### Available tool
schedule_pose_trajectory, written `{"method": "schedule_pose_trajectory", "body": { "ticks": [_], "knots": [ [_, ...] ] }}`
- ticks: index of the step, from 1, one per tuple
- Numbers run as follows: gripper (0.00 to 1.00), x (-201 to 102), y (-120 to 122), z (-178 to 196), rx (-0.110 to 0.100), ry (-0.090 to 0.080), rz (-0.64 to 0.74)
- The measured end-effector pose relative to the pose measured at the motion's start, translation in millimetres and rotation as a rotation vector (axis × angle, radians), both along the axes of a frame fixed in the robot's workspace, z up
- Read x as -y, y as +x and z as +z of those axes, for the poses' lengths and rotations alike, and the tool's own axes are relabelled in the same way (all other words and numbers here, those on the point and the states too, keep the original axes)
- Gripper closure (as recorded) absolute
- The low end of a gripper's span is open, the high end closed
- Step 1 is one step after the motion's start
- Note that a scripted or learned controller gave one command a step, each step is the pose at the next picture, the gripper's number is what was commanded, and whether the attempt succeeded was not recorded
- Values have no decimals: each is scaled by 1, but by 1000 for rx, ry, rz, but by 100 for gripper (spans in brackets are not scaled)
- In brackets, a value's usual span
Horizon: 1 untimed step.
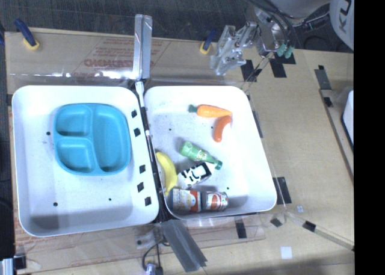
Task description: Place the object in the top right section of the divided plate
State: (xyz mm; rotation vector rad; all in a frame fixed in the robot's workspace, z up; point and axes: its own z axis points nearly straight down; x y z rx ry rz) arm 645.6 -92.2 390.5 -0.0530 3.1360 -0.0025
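Looking down on the bench, you see two white bins side by side. Your left bin holds the blue divided plate, lying flat in its upper half. Your right bin holds the loose objects: a carrot near the top, an orange sausage-shaped piece just below and touching it, a green bottle near the middle, a black-and-white packet just under the bottle, a banana against the left wall, and a can lying on its side along the near wall. Your gripper hangs above the bench beyond the right bin's far edge, well apart from every object. Its fingers point down toward the left with a narrow gap and nothing between them.
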Motion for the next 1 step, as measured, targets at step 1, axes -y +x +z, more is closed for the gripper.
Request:
{"method": "schedule_pose_trajectory", "body": {
  "ticks": [1],
  "knots": [
    [100,15,6,-30,-5,0,179]
  ]
}}
